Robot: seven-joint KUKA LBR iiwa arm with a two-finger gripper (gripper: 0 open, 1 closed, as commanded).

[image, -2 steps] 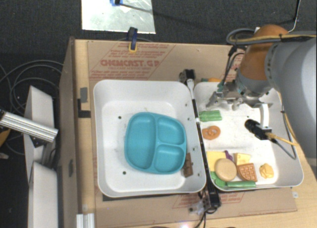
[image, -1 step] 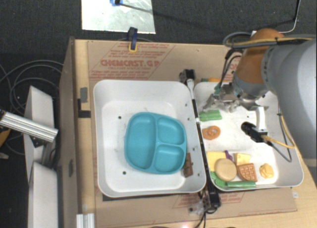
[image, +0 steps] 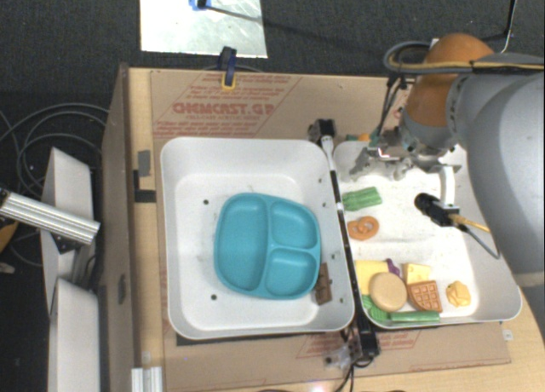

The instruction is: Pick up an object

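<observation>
On the counter [image: 221,109] the left bin [image: 183,160] is holding a blue divided plate [image: 268,245], which is lying flat near its middle, and a small brown piece [image: 324,284] is resting against that bin's right wall, just beside the plate's near right corner. Moving rightward, the right bin [image: 498,292] is carrying the loose things. A green piece [image: 361,198] is lying by its left wall, and an orange pretzel-like ring [image: 364,227] is lying just nearer the camera than it. Along the near end, a yellow block [image: 366,275], a round tan disc [image: 389,291], a small yellow wedge [image: 417,273], a brown waffle [image: 424,296] and a golden lump [image: 458,294] are sitting close together, with a green strip [image: 409,317] lying along the near rim below them. The hand [image: 385,158] is hanging over the far end of the right bin. The green piece is the thing lying closest to it, just toward the camera and slightly left, with white bin floor showing between the two. The pretzel-like ring is sitting a little farther off, and the cluster at the near end is lying well apart from the hand. Nothing is showing in its grip, and whether it is apart or together I cannot tell. The grey arm [image: 502,152] is reaching in from the right, its orange band [image: 447,66] showing above the wrist.
</observation>
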